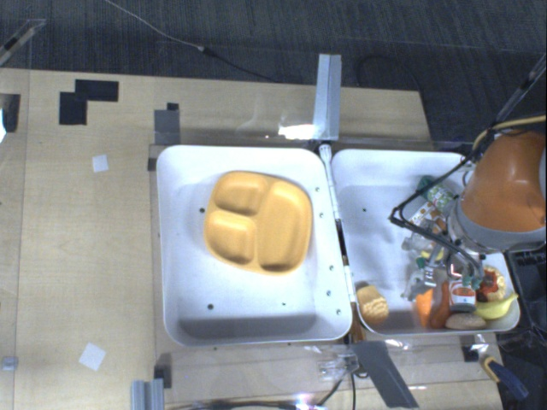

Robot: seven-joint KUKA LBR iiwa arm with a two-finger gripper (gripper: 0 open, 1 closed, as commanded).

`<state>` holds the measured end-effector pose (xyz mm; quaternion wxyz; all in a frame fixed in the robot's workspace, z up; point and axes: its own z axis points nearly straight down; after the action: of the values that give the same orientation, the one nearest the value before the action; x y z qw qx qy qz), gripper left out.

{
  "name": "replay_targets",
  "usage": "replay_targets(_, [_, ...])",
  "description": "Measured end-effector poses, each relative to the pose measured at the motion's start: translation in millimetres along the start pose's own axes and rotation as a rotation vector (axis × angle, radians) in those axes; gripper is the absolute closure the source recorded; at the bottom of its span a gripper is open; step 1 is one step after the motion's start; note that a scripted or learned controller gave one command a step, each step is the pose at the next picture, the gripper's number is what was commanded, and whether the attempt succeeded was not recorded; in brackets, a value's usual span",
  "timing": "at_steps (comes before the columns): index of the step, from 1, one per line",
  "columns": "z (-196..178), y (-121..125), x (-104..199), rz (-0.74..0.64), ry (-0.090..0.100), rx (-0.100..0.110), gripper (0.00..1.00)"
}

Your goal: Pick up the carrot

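At the right bin's [376,186] five o'clock corner we see the gripper [438,287] over the carrot [432,307]; its finger state we cannot tell.

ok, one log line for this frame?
arm: over right bin | gripper: above carrot | carrot: lying in bin's near corner | left bin: yellow tray
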<state>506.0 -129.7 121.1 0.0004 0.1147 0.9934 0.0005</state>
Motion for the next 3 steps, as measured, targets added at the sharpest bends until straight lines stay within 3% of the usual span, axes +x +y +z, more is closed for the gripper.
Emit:
replay_targets(1, [7, 38, 26, 0.044, -0.009, -0.001, 0.00])
replay_targets(3, [24, 29, 18, 0.143, -0.019, -0.008, 0.00])
